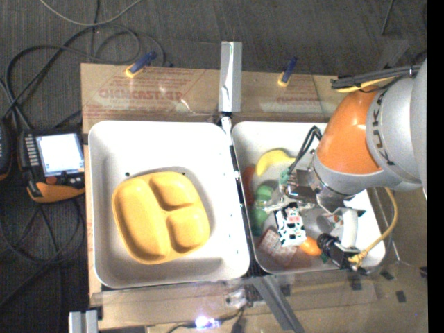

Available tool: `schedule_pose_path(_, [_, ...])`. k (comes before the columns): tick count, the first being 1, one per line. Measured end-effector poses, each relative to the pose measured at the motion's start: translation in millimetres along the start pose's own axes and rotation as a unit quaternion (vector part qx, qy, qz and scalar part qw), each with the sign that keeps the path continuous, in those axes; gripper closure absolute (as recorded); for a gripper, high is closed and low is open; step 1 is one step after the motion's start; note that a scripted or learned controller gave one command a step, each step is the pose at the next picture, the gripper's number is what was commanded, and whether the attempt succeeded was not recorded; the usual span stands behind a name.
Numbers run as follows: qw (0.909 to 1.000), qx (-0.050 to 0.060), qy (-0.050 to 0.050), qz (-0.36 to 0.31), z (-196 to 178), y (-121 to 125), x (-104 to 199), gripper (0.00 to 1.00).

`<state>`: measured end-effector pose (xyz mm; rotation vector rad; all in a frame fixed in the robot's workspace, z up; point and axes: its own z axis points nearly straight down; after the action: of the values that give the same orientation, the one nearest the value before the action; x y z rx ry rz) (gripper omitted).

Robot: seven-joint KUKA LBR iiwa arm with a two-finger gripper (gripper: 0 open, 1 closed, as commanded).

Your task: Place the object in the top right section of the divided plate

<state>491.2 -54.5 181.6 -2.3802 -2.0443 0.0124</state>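
Bins sit side by side on the bench, and we see the left bin [97,186] carrying a yellow divided plate [161,216], which lies a little toward the bin's left and front edges with its three sections bare. The right bin [243,186] holds a heap of small things: a yellow banana-like piece [272,161] near its back edge, green items [261,201] along its left wall, a reddish-brown flat object [272,243] at the front left corner, and an orange object [310,248] by the front edge. The arm [374,141], grey with its orange band, reaches over the right bin from the right side. Its gripper [291,220] hangs low above the middle of that heap, just over a white patterned piece [291,229]. From this slant we cannot tell how the gripper stands, nor which item in the heap it touches.
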Motion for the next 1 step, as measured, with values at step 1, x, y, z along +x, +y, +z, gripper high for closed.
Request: schedule_pose_path(1, [0.9934,-0.002,-0.001,-0.115,-131.9,24.5,-21.3,1.00])
